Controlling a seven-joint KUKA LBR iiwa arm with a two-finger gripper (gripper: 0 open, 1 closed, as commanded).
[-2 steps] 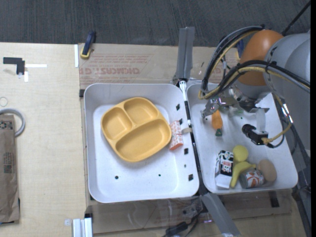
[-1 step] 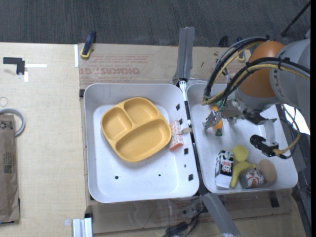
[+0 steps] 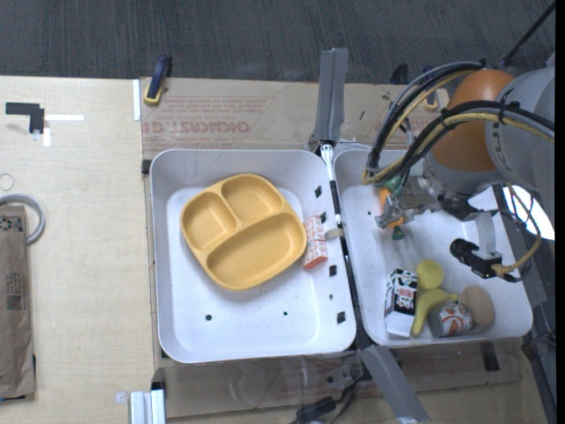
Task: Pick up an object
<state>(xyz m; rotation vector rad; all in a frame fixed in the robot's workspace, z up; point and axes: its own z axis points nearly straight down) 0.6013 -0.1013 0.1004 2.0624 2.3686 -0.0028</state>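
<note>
- The grey arm with the orange band (image 3: 477, 117) is reaching in over the right-hand shallow white bin (image 3: 512, 321), its wrist hanging above the bin's far half.
- The two-finger gripper (image 3: 393, 221) is sitting low near the far left corner of that same bin, wrapped in cables; whether it is open, closed or gripping anything cannot be told from this slant.
- A small orange piece (image 3: 387, 199) is showing right at the gripper, too small to identify.
- Objects are lying together in the near part of the right-hand bin, well apart from the gripper: a small white carton with black cow print (image 3: 403, 295), a yellow-green curved plastic toy (image 3: 427, 288) just beside it, an orange-and-white printed can (image 3: 451, 320) lying on its side, and a tan egg-shaped object (image 3: 479, 303) at the right end of the group.
- The left-hand white bin (image 3: 177, 325), touching the right-hand bin along the shared rim, is holding a yellow three-compartment plastic plate (image 3: 244, 230).
- A small red-and-white wrapped packet (image 3: 315, 242) is lying just beside the plate, on the side toward the right-hand bin.
</note>
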